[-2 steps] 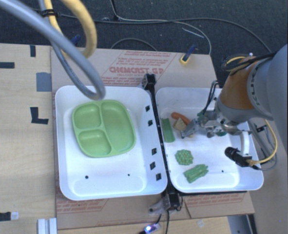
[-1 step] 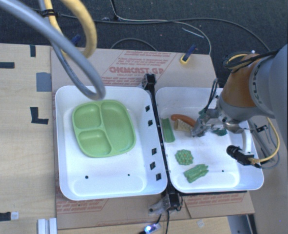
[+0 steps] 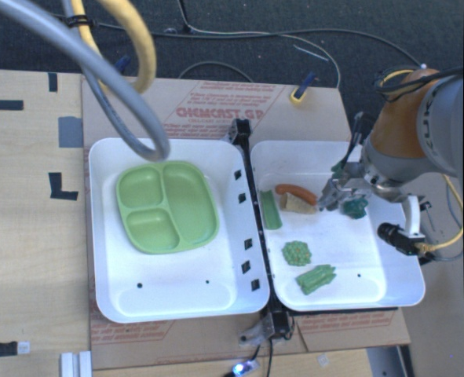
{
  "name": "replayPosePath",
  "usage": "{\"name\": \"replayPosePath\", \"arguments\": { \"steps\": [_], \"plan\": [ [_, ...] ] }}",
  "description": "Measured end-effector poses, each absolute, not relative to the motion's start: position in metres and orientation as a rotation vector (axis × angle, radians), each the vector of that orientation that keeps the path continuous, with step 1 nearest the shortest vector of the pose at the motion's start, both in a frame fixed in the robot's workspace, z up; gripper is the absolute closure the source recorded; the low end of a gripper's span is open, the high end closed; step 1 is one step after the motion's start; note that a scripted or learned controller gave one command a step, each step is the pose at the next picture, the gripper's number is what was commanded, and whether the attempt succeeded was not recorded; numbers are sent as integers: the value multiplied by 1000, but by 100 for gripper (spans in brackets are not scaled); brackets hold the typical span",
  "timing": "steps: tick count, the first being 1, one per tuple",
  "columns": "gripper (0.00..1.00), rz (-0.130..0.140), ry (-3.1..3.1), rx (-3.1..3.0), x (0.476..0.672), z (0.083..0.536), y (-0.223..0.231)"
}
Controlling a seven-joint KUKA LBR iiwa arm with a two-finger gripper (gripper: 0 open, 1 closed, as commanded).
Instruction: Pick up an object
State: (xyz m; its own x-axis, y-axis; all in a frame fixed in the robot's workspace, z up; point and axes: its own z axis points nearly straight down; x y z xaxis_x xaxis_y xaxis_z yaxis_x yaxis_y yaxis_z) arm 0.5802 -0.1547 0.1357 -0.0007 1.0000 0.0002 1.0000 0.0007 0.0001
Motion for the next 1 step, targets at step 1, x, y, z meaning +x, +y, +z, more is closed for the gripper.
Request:
{"name": "replayPosePath", "arguments": {
  "steps": [1],
  "plan": [
    [100, -1, -2222, -2222, 572, 183, -157]
  ]
}}
